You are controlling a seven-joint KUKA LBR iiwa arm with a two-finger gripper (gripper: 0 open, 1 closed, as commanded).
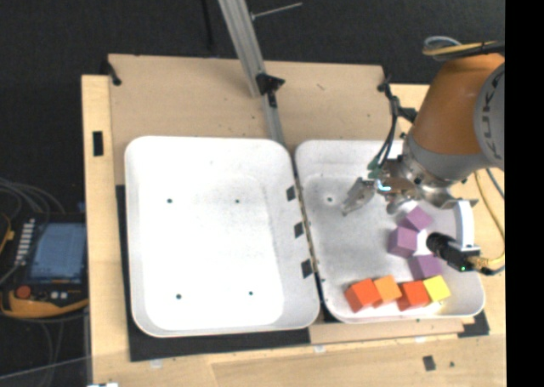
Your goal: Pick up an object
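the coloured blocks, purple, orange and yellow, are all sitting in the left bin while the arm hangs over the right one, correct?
Not quite: the camera view shows the blocks in the right bin, the same one the arm hangs over. The purple, orange and yellow colours are as you said.

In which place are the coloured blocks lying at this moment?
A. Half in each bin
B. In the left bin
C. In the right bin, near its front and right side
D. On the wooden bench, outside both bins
C. The orange blocks, the yellow block and the purple blocks all lie inside the right bin, gathered toward its front right corner.
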